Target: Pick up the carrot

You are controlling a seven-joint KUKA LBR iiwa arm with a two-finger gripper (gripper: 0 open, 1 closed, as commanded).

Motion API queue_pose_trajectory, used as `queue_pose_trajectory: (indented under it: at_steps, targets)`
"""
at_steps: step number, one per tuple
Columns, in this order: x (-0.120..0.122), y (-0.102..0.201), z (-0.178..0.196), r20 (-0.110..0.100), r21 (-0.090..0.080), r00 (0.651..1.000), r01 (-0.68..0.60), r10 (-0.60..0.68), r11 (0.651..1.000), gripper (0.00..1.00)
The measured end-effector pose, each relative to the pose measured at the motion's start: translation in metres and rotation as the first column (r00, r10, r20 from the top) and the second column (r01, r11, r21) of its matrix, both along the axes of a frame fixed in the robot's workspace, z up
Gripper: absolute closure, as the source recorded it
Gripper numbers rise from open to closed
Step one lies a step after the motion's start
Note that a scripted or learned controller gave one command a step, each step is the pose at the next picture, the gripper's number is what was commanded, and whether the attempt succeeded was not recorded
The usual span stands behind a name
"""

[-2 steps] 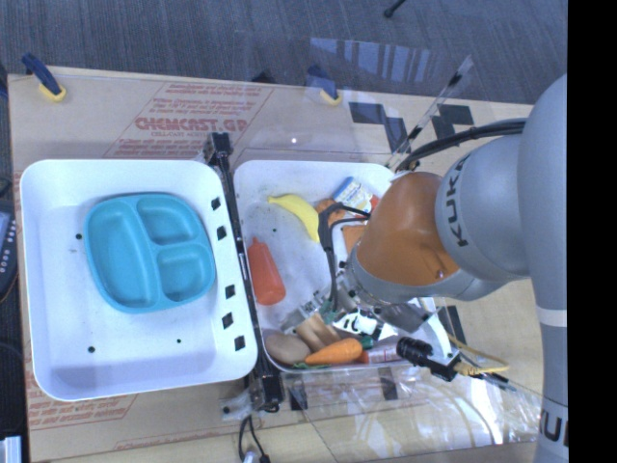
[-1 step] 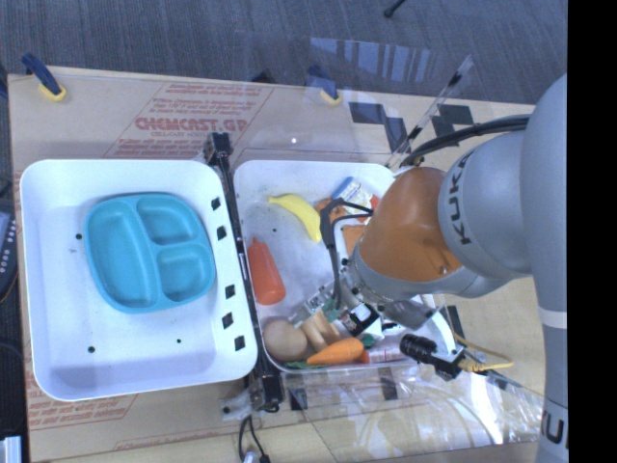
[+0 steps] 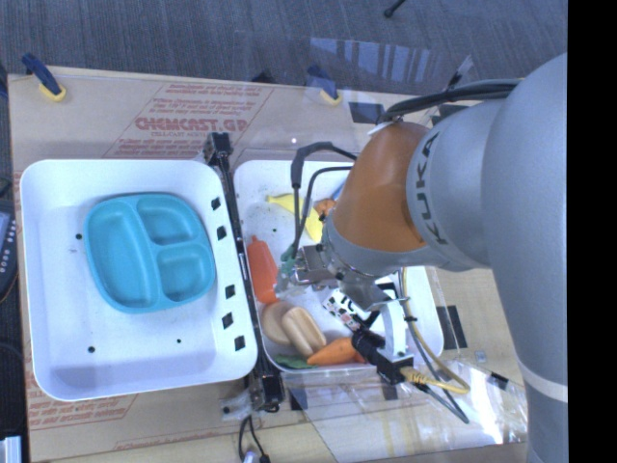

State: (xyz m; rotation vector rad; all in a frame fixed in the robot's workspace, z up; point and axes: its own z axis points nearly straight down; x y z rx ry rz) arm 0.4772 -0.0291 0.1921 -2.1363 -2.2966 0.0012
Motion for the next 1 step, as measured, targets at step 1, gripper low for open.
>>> queue_pose_trajectory:
  at_steps: [1]
  targets:
    - [0.0028, -0.0628, -0.0941, 0.008, 0.000, 0.872, -0.490, 0.490, 0.872, 1.00]
